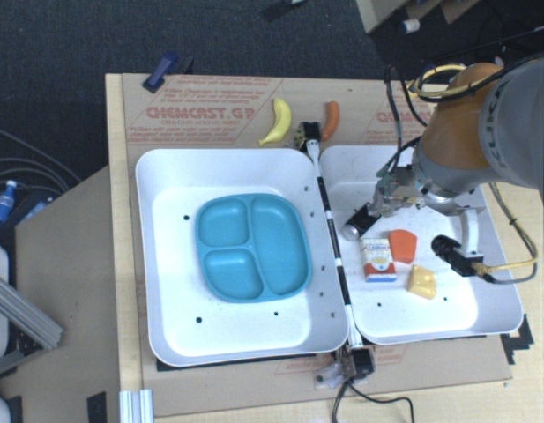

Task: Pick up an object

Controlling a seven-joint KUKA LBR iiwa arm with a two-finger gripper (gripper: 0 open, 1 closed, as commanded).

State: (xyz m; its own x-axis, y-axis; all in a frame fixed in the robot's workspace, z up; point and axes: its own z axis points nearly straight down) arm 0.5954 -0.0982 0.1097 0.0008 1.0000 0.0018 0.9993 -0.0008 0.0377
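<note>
1. Bins of shallow white plastic stand side by side on the bench, the left bin (170, 298) and the right bin (452, 317), with their inner walls meeting along the middle.
2. Nearest in the right bin lies a yellow wedge-shaped block (421, 282), toward that bin's right half.
3. Just left of the wedge, and apart from it, lies a small white carton with red print (378, 260).
4. Close behind the carton's right corner sits an orange-red rectangular block (402, 245).
5. Behind the carton, low over the right bin's left part, hangs the gripper (358, 225), slanted toward the dividing wall. Whether the claw is wide or narrow cannot be told.
6. Above the right bin's far half the grey arm (457, 135) enters from the right, its orange band uppermost.
7. Centred in the left bin lies a light-blue three-compartment plastic plate (252, 247).
8. Beyond both bins, on the pale brown lettered board (210, 135), lie a yellow banana (276, 123) and an orange carrot-shaped piece (330, 120), near each other but apart.
9. Farthest, at the board's far left corner, lies a small dark blue object (160, 73).
</note>
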